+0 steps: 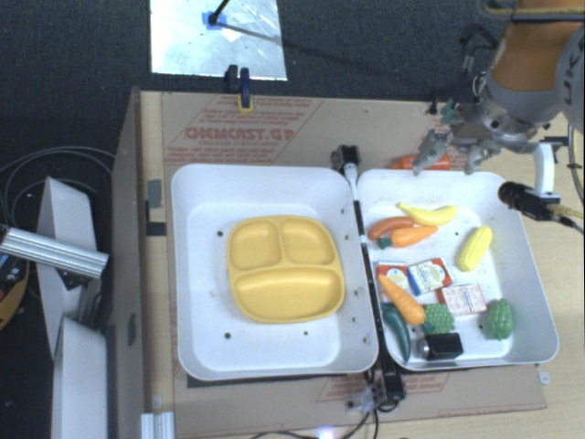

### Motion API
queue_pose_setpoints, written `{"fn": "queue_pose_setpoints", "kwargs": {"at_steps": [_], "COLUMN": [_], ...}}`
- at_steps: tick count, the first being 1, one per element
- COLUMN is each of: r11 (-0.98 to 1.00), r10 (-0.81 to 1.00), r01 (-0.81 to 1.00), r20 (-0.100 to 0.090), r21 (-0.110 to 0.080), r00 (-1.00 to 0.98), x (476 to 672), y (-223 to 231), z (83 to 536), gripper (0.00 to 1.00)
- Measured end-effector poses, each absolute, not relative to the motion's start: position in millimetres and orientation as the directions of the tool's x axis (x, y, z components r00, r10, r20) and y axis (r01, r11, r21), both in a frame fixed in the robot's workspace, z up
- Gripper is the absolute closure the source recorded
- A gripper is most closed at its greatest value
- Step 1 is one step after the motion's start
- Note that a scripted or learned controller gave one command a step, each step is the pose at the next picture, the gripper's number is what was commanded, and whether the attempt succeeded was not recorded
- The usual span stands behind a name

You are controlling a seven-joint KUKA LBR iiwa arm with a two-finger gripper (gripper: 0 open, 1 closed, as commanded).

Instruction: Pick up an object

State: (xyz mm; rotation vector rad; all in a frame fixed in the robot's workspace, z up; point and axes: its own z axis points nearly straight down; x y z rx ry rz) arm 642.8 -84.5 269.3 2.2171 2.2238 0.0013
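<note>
My gripper [449,160] hangs over the far rim of the right bin [535,273], its two fingers [424,158] spread apart and open. An orange-red object [409,163] lies on the bench just behind that rim, by the left finger; nothing is clamped between the fingers. Inside the right bin are a banana [430,214], an orange carrot [413,236], a yellow corn cob [473,248], a second carrot [403,300], two small printed packets [428,275], a green broccoli piece [498,318] and a black block [443,346].
The left bin [196,245] holds a yellow divided plate [285,268]. A black clamp [347,159] sits at the far end of the seam between the bins. Cardboard [238,131] lies under both bins. A black sensor [523,198] juts in over the right bin's right rim.
</note>
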Motion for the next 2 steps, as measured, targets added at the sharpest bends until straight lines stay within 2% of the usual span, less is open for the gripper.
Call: {"fn": "queue_pose_setpoints", "kwargs": {"at_steps": [1, 2], "r11": [0.001, 0.001], "r10": [1.0, 1.0], "r01": [1.0, 1.0], "r20": [-0.001, 0.0], "r21": [-0.002, -0.001], "r00": [-0.001, -0.001], "x": [616.3, 539.3], "y": [-116.3, -104.8], "z": [174.6, 137.6], "gripper": [0.0, 0.0]}}
